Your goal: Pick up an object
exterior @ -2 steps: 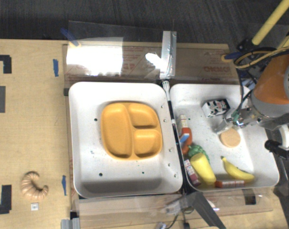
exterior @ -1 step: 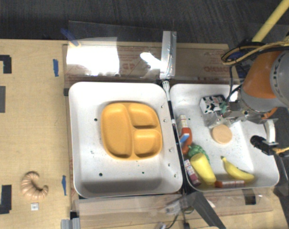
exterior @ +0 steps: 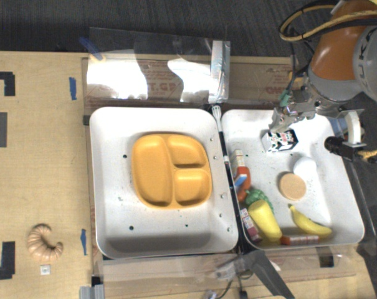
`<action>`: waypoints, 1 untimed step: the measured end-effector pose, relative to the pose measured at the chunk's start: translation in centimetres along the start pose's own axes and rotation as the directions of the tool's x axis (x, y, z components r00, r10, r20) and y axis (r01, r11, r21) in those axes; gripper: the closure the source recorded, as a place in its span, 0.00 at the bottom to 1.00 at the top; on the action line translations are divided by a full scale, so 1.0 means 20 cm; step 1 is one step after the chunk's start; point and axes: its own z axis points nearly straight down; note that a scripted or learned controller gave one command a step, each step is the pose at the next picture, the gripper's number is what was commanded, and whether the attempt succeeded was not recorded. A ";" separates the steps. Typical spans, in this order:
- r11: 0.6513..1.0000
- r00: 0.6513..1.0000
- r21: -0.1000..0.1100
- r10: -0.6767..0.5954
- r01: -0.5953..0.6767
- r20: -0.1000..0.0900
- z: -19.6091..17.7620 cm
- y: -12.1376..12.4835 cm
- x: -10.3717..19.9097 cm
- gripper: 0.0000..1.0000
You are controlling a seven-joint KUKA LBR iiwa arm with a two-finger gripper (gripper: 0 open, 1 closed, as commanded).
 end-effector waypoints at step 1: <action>0.998 0.998 -0.008 0.059 -0.059 0.006 0.41 0.16 -0.37 1.00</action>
